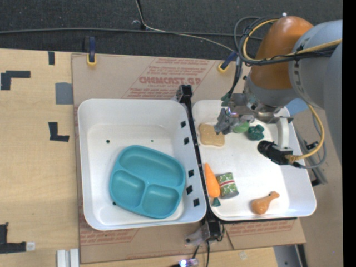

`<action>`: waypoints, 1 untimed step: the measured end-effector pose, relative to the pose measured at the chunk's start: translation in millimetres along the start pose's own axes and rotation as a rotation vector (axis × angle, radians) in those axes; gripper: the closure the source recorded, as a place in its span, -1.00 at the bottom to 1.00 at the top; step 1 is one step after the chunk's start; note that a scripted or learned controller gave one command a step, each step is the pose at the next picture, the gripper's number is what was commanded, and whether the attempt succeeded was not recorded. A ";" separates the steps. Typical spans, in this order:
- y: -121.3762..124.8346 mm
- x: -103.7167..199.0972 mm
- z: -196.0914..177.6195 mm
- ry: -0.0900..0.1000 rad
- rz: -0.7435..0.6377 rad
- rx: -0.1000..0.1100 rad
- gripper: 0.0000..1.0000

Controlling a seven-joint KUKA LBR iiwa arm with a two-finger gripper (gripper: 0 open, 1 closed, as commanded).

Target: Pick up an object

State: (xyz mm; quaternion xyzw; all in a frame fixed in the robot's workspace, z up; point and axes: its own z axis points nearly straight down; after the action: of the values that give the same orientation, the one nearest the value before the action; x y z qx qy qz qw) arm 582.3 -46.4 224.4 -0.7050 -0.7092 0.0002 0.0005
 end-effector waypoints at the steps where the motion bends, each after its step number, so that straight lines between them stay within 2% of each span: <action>1: 18.9 60.1 2.3 0.001 -0.001 0.000 1.00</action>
State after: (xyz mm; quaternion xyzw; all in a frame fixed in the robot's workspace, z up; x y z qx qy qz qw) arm 600.9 13.7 222.1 -0.7046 -0.7096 -0.0001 0.0006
